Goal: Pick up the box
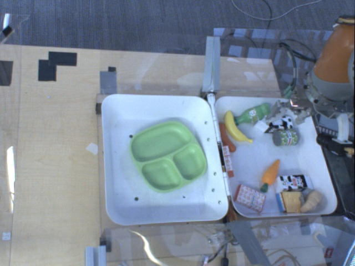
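Observation:
A small red patterned box [250, 198] lies flat near the front edge of the right bin [327, 170]. A black-and-white box [292, 182] and a yellow box [289, 201] lie to its right. The arm's orange band [335, 49] and grey wrist hang over the bin's back right corner. The gripper [294, 102] is above the back of the bin, near a cow-patterned item [280, 123], well away from the red box.
The right bin also holds a banana [235, 127], a green bottle [253, 114], a can [285, 138], a carrot [270, 174], a red sausage-like item [226, 139] and a tan piece [312, 200]. The left bin [116, 148] holds a green divided plate [168, 155].

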